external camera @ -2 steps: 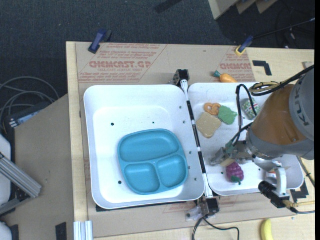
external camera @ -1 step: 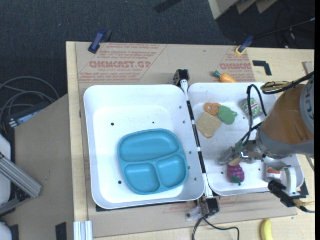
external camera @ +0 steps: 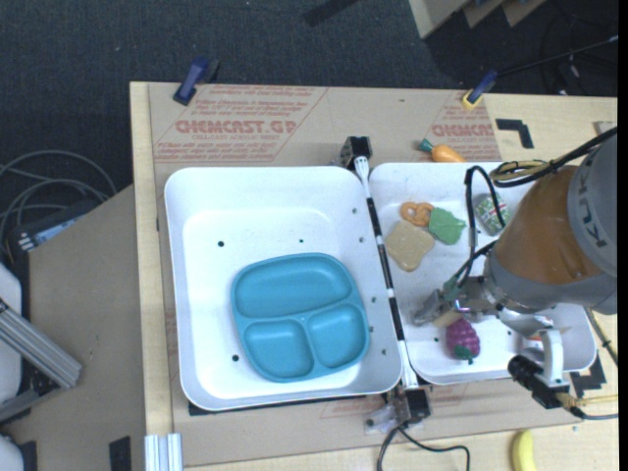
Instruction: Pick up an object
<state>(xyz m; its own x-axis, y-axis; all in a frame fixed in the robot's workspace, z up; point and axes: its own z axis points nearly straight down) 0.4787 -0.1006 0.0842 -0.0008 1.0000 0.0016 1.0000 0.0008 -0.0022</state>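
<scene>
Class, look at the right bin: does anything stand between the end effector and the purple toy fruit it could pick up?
Nothing visible does. The end effector sits just up and left of the purple toy fruit in the right bin. The tan toy, green toy and pretzel lie farther back, clear of that path.

1 fixed camera looks down slantwise on both bins (external camera: 182, 263).

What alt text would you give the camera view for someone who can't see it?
A grey and orange robot arm reaches from the right into the right white bin, its gripper low beside a purple toy. A tan piece, green piece and pretzel lie behind; the left bin holds a blue divided tray.
</scene>
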